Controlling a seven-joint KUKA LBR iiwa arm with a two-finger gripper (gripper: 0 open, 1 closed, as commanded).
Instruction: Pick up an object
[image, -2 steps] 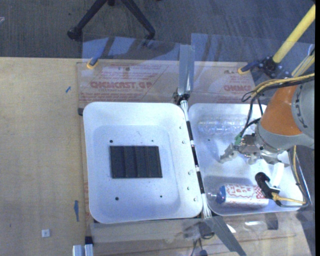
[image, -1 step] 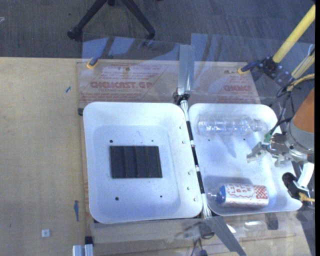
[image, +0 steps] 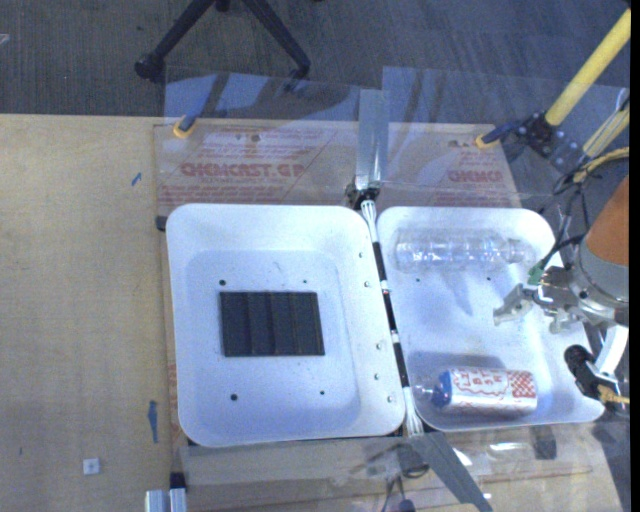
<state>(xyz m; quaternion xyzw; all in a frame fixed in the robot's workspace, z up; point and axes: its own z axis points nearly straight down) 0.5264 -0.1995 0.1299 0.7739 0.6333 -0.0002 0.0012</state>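
Over right bin (image: 440, 225), gripper (image: 527, 305) hovers between clear bottle (image: 460, 249) and red-white tube (image: 487, 389); jaw state unclear. Best centre squarely over one, then descend.

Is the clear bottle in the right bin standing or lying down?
Lying down: the clear bottle rests lengthwise along the right bin's far wall.

A single fixed camera looks down from above at a slant, far enough back to take in both white bins, the left bin (image: 265, 320) and the right bin (image: 480, 320), side by side on the table (image: 70, 300). Floor shows along the top edge, and the arm (image: 605, 250) enters from the right.
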